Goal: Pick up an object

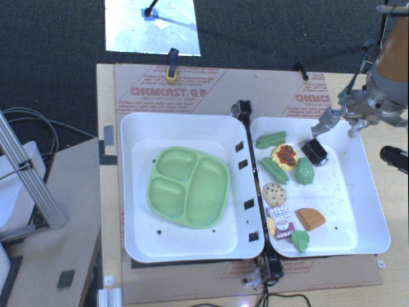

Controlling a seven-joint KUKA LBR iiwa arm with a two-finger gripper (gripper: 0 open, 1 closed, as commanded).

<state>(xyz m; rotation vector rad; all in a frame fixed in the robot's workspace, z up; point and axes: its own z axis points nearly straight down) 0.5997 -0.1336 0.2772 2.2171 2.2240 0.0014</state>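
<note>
Jaws (339, 121) hang spread and holding nothing above the right bin's (370, 190) far edge (arm entering from the right). Below lie toy foods: a black piece (314, 151), pizza (285, 156), 2 green pods (271, 139), cookie (274, 194) and toast (310, 219). The left bin (137, 133) holds a green tray (189, 186).

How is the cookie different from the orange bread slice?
The cookie is round and pale with dark spots; the bread slice is orange, plain and shaped like a wedge. The cookie lies close to the wall between the bins; the bread slice lies nearer the bin's middle. Both lie flat in the right bin.
</note>
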